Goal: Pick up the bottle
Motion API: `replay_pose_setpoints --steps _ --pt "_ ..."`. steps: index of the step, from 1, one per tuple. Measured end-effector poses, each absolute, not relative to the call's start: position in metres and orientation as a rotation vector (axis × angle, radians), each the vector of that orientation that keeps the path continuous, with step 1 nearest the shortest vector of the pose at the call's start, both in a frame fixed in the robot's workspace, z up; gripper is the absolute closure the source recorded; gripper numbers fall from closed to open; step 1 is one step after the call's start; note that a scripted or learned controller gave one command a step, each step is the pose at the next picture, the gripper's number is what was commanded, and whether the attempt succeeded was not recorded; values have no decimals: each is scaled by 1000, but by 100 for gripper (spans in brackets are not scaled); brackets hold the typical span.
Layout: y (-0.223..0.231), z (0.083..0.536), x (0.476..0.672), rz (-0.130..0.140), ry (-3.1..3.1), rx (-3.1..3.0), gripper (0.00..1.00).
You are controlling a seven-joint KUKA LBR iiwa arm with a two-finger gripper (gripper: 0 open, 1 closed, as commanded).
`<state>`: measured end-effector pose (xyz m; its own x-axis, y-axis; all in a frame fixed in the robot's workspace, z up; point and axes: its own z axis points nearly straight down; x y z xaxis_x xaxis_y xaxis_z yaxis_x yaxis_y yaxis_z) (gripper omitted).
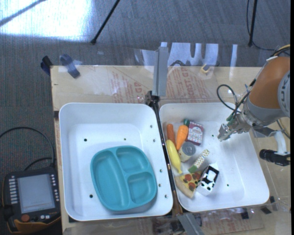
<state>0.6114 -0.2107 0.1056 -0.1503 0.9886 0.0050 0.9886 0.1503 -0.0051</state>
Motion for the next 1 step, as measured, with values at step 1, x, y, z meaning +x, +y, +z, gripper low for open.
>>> replay_pose_setpoints --steps 1 --pt "-212 232 640 2 -2217 -2225 100"
